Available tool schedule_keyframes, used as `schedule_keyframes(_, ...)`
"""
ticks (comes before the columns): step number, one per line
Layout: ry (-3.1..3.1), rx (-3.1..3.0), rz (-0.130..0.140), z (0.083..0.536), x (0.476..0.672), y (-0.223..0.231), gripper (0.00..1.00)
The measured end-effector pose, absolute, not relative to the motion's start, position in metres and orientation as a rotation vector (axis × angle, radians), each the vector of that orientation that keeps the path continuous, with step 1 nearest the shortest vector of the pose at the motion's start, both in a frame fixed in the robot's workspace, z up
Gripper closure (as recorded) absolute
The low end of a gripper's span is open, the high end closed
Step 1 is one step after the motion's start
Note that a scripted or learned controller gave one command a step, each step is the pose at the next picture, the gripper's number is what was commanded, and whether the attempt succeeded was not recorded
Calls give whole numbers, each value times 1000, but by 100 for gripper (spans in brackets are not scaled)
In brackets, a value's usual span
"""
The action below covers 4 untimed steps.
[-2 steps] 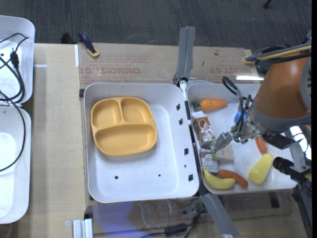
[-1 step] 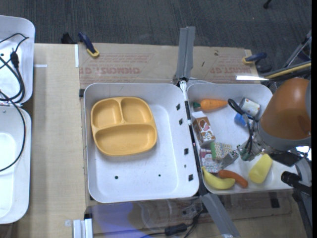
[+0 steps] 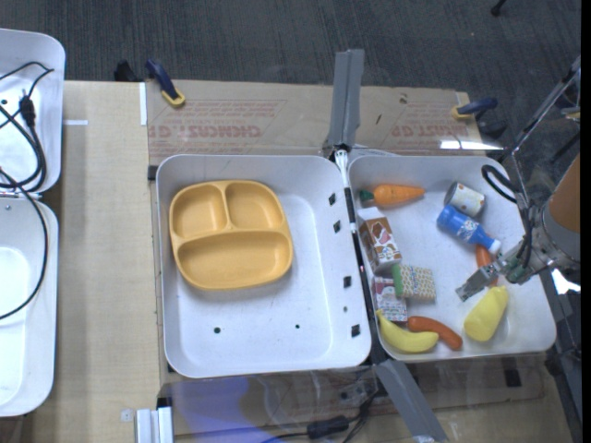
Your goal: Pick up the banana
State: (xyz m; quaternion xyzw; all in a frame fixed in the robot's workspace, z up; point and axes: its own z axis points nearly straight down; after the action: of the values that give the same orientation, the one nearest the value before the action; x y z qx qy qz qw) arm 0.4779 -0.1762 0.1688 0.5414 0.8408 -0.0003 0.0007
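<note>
The arm (image 3: 563,220) comes in from the right edge and bends down over the right bin (image 3: 517,169), its wrist low above the bin's 4 o'clock area. The gripper (image 3: 473,286) points toward 8 o'clock, and its fingers (image 3: 466,291) seem slightly parted with nothing between them, though they are small and dim here, so I cannot tell for sure. Its tip hangs just above a yellow lemon (image 3: 486,314) and near an orange piece (image 3: 484,257) at its 12 o'clock.

The banana (image 3: 404,336) lies at the bin's 7 o'clock corner, against the front wall, well clear of the gripper. A red sausage (image 3: 436,330) touches its right end. A checked box (image 3: 416,283) and a small printed packet (image 3: 389,299) sit just behind it, with a brown carton (image 3: 379,242) farther back along the left wall. A carrot (image 3: 397,194) lies at 11 o'clock, a blue bottle (image 3: 464,228) and a grey can (image 3: 464,197) toward 1 o'clock.

The left bin (image 3: 249,340) holds a yellow divided plate (image 3: 231,233) in its back left part.
</note>
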Motion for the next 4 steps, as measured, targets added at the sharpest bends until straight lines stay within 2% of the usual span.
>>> schedule_keyframes(1, 2681, 1640, -1, 98, 477, -213, 0)
schedule_keyframes(2, 2678, 1645, 1, 107, 478, -214, 100)
schedule_keyframes(3, 2261, 2180, -2, 196, 478, -178, 100)
schedule_keyframes(4, 2262, 2180, -3, 196, 478, -178, 0)
